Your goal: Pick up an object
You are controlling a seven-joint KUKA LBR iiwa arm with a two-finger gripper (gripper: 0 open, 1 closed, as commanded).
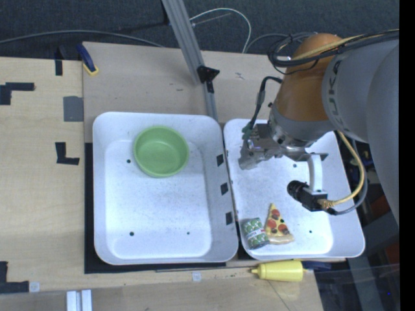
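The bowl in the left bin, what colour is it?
Light green; the bowl shows clearly in the camera view.

Bowl (161,151) in left bin (110,238); pizza slice (278,225) beside small packet (253,232) in right bin (343,238).

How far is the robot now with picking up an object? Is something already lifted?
Nothing looks lifted yet. The pizza slice toy and the green patterned block lie on the floor of the right bin, and the green bowl sits in the left bin. In hand: the gripper hangs over the right bin's upper left part, apart from both toys. Left: reach an object, grasp it, raise it.
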